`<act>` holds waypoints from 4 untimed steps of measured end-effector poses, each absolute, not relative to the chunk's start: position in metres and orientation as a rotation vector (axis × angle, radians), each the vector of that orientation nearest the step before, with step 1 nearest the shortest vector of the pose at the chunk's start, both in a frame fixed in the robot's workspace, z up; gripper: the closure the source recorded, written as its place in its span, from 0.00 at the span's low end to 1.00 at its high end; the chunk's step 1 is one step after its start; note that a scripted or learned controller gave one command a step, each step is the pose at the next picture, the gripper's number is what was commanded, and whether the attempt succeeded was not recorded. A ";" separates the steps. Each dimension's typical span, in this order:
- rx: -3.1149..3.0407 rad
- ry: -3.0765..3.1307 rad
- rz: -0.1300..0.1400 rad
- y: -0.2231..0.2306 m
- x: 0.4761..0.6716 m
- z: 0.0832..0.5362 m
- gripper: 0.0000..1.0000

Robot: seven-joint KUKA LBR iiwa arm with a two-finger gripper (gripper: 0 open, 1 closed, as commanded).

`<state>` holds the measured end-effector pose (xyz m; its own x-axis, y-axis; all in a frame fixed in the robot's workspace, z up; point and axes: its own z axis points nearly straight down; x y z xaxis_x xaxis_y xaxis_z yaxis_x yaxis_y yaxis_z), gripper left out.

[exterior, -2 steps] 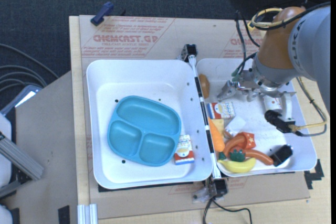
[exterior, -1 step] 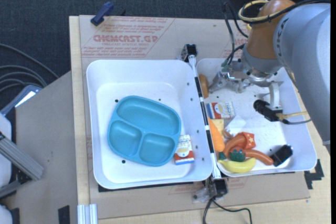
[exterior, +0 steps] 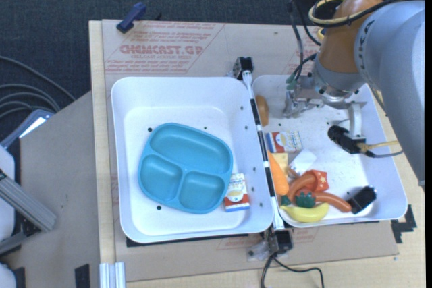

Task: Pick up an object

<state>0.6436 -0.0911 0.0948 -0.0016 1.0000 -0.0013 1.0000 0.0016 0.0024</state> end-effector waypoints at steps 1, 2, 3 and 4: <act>2.218 2.222 0.001 -0.091 0.644 0.095 0.00; 2.224 2.222 -0.002 -0.097 0.525 0.084 0.00; 2.224 2.220 0.000 -0.097 0.525 0.094 1.00; 2.222 2.221 -0.001 -0.120 0.488 0.173 1.00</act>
<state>0.4880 -0.1201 0.1731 0.0008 1.0000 -0.0002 1.0000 -0.0008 -0.0004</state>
